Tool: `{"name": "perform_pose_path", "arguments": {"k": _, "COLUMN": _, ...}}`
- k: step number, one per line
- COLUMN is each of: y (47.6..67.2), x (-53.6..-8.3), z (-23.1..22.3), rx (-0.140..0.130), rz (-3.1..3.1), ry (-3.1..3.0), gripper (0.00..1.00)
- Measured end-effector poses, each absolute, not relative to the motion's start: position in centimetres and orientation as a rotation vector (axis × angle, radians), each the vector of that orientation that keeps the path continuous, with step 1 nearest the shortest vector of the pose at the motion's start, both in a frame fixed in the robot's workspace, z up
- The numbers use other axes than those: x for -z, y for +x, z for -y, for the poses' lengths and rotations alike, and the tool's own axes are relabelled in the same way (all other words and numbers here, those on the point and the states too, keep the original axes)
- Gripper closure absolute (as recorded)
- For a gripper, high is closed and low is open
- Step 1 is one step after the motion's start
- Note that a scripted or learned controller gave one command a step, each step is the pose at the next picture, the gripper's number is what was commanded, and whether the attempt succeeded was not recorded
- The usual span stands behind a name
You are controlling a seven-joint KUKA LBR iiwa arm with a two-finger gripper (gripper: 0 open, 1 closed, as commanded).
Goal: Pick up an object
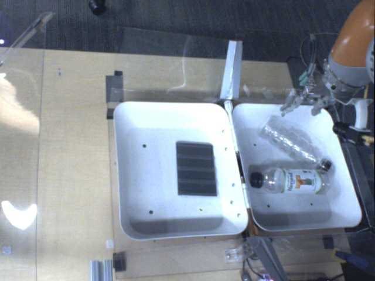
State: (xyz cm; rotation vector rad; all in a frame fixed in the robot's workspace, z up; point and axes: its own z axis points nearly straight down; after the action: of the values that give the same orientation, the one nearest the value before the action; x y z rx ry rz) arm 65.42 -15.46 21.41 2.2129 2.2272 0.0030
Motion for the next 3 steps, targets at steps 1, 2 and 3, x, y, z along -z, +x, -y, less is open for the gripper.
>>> {"name": "perform_pose_path", "arguments": {"k": 1, "y": 64.0, "x": -17.9, "z": 11.6, "rx": -0.005, "rz": -2.09, "ry": 2.345, "gripper": 0.0}}
{"name": "perform_pose_path", "arguments": {"k": 2, "y": 67.1, "x": -14.0, "z": 18.7, "rx": -0.036, "rz": -2.249, "ry": 2.132, "gripper": 0.0}}
{"name": "perform_pose_path", "arguments": {"k": 3, "y": 66.0, "x": -11.5, "z": 18.0, "rx": -0.009, "rz": -2.326, "ry": 2.096, "gripper": 0.0}}
